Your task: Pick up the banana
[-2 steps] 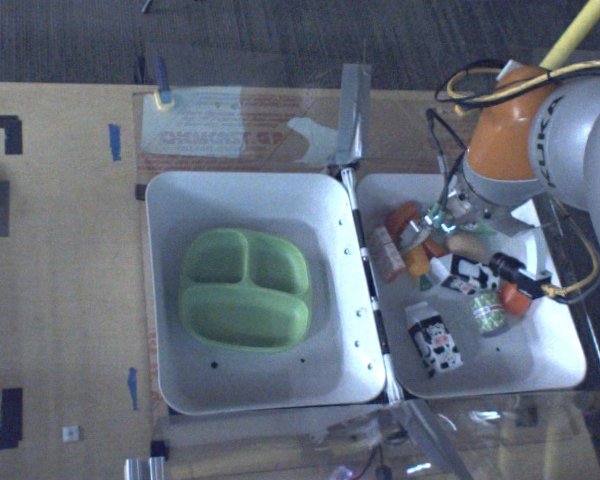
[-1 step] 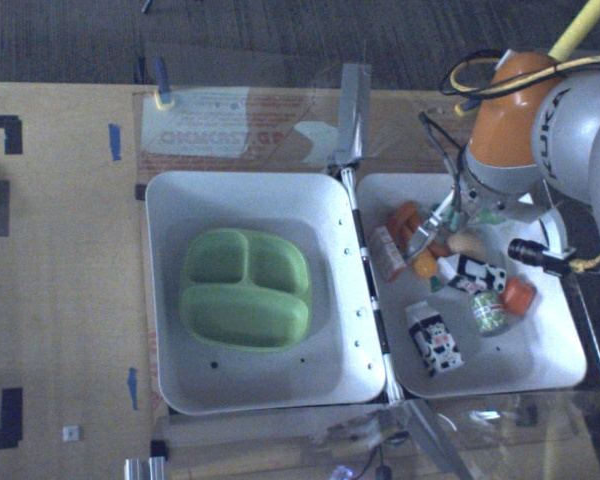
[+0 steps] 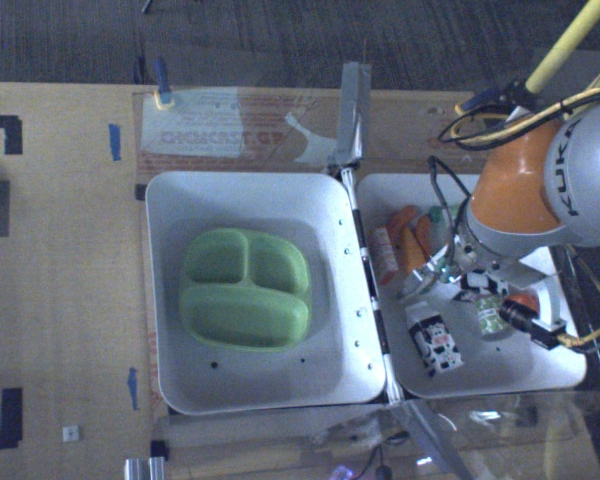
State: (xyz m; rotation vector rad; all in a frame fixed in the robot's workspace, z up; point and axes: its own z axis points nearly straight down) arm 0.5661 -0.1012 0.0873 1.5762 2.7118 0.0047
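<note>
Two white bins (image 3: 170, 268) on tan bench (image 3: 60, 298); grey carpet (image 3: 280, 13) behind; claw (image 3: 448, 268) state unclear.

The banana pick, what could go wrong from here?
1. The right bin is crowded: the arm hangs over orange items and a small carton, so the gripper may close on the wrong thing.
2. No clear banana shape is visible; it may sit hidden under the arm.

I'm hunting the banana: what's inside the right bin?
In the right bin: a small carton, a tube-like packet, orange items. The arm covers the bin's middle, so what lies beneath it, maybe the banana, can't be seen.
</note>
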